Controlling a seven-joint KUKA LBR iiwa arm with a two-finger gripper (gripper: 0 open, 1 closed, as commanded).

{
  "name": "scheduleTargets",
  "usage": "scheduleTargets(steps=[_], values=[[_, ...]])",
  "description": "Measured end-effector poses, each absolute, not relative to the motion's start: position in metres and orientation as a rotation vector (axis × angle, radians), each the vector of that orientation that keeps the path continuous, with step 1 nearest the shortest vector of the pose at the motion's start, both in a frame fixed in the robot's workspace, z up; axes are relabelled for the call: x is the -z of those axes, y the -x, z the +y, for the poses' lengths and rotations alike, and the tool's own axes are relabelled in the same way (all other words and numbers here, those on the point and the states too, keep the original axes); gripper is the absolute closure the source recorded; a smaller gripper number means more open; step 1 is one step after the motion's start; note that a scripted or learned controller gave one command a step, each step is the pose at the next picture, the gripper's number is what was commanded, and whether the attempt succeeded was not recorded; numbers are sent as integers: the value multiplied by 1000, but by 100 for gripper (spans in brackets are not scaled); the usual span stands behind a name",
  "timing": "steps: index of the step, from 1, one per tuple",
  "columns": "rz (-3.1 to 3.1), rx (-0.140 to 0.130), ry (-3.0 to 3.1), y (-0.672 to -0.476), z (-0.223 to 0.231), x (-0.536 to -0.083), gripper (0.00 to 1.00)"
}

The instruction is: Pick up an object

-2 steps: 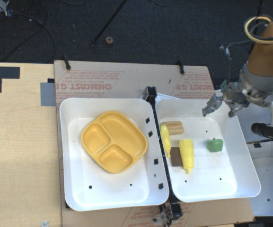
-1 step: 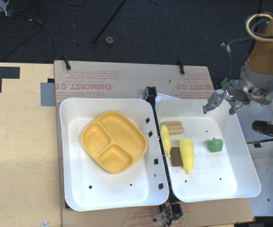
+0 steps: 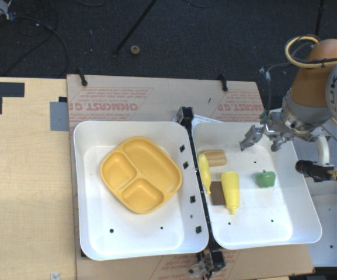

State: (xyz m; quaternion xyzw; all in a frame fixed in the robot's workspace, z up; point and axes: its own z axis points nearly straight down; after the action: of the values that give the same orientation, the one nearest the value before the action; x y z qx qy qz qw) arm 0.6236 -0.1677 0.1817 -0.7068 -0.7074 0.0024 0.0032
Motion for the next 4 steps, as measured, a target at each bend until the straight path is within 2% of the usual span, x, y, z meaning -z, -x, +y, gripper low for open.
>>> scheduleTargets(steps=[2,3,4], values=[[-2218,-6,2218,-619,-159,-85,0],[-2217,-5,2220,-619,-160,-97,100],[-2220,1,2224,-624,-165,-141,100]])
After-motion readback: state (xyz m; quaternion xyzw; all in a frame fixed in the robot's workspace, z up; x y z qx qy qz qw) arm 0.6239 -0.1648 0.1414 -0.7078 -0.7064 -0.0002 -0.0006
